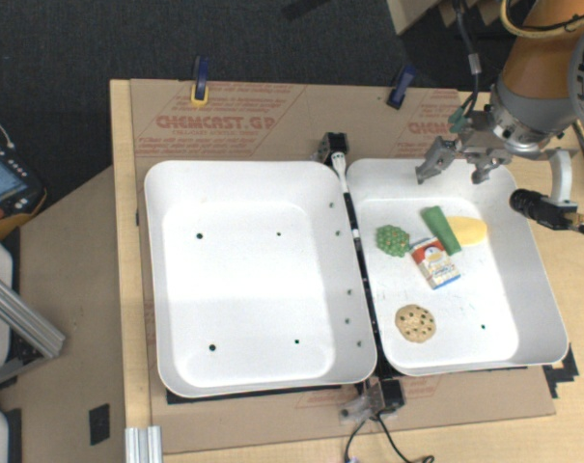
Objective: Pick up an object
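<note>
I see the gripper point(460, 167) hovering over the right bin's point(523, 340) far edge, fingers spread wide, holding nothing. I'd drop straight onto the small boxy carton point(435, 263) mid-bin — flat sides suit a pinch — avoiding the knobbly green ball point(392, 240) and the flat cookie point(415, 322)

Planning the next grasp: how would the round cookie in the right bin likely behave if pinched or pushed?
The cookie lies flat, so it will probably slide rather than roll. It looks thin and low, likely hard to pinch from above. It sits apart from the small box, so a push should disturb little.
</note>
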`<state>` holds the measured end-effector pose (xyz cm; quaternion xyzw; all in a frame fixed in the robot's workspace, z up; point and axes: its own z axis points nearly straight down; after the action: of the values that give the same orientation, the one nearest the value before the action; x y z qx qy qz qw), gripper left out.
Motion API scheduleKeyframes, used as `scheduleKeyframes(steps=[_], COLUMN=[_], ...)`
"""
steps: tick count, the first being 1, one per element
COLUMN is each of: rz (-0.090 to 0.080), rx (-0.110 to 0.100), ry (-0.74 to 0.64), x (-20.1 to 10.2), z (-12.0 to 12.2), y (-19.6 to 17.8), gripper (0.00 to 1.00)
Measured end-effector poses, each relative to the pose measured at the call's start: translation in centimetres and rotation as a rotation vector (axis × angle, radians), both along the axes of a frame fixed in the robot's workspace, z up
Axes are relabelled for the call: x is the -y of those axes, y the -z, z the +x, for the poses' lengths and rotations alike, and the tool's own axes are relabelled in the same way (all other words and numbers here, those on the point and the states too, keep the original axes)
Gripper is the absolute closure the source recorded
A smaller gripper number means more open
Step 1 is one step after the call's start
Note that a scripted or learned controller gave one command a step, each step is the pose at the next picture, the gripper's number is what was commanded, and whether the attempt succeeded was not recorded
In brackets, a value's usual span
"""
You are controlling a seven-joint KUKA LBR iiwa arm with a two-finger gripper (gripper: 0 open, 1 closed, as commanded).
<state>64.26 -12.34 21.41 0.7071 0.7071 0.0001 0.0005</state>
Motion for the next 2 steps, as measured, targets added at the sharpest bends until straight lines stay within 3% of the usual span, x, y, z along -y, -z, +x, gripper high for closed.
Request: scheduleKeyframes(steps=[1,2], rz=[0.002,-0.006], rx=[-0.014,0.015], ry=[0.006,-0.003], x=[3.4,5.8], z=[-8.2,0.2], y=[7.0,-2.3], gripper=[0.00,0.00])
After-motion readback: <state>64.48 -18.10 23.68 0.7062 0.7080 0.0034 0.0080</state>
